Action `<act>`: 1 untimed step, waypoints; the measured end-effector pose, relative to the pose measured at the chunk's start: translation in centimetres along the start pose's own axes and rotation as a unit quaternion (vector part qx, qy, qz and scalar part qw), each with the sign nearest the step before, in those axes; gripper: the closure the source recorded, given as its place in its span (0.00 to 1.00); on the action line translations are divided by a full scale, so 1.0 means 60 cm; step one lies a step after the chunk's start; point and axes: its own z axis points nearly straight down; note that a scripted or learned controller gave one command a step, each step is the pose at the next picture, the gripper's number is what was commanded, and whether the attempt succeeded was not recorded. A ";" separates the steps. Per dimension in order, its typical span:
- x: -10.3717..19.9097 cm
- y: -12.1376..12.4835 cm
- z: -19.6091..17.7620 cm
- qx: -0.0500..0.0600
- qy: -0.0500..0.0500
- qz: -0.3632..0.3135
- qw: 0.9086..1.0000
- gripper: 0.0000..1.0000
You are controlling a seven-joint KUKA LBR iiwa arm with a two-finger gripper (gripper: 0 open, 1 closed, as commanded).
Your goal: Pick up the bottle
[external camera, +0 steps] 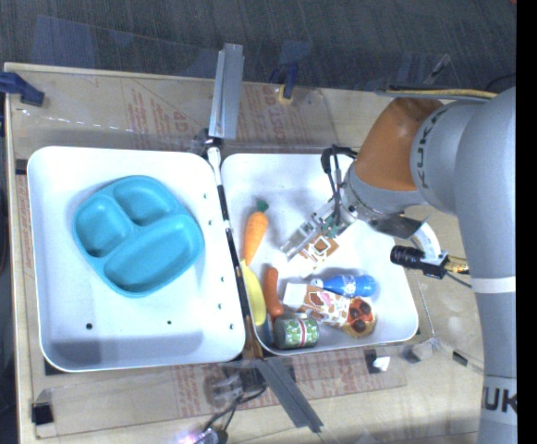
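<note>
Bottle [342, 286] lies on its side at the near right of the right bin [291, 176], blue cap end pointing right, touching the snack packets [337, 310] just nearer; gripper [316, 237] hangs low over mid-bin, just beyond the bottle, whether released or clenched cannot be told from this slant; nothing visibly held; risks: round bottle likely rolls if nudged off-centre; crowded packets and green can [297, 332] could get pinched instead; carrot [254, 234] and sausage [272, 289] sit left, less in the way; blue tray [139, 233] in the left bin is irrelevant.
</note>
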 end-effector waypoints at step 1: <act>-0.054 0.076 -0.083 -0.001 -0.002 -0.076 0.997 0.00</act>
